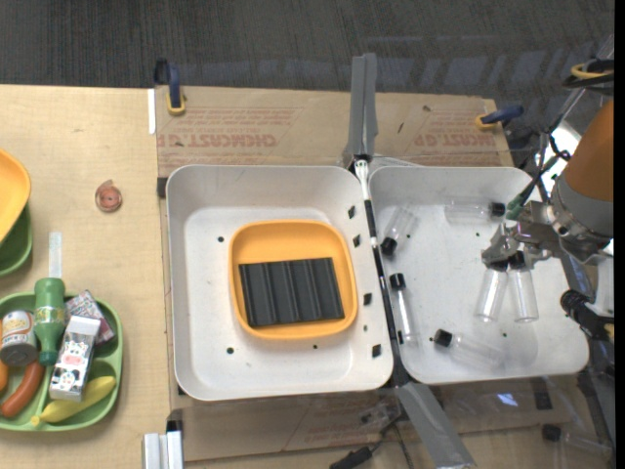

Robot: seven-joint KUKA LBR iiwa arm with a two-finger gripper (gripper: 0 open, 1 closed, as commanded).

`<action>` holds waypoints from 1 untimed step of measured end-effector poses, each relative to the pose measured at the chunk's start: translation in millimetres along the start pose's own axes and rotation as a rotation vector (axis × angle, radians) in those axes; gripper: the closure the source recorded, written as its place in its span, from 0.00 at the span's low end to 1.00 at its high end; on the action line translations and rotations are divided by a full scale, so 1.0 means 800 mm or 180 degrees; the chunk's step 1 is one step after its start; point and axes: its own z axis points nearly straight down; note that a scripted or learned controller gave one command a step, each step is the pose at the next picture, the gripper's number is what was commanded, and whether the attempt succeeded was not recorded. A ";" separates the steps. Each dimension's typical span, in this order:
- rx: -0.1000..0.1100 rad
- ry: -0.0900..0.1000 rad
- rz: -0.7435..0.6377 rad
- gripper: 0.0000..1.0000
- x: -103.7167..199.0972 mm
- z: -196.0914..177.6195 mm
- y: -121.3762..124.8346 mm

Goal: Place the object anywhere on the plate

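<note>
Over right bin (pixel 547 355) | arm reaches in from right, wrist low above clear tubes (pixel 506 296) | jaws' state: cannot tell

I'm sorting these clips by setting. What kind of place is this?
Probably a robotics lab test bench: two white bins clamped over cardboard, a yellow plate in one, clear tubes under the gripper in the other, toy food alongside.

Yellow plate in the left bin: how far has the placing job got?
Done: nothing; the yellow plate carries only its dark ribbed insert. In hand: the gripper sits over the clear tubes in the right bin, grasp not confirmable. Left: secure a tube, carry it to the left bin, set it on the plate.
</note>
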 end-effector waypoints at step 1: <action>0.0007 -0.0004 -0.0528 1.00 0.044 -0.074 0.074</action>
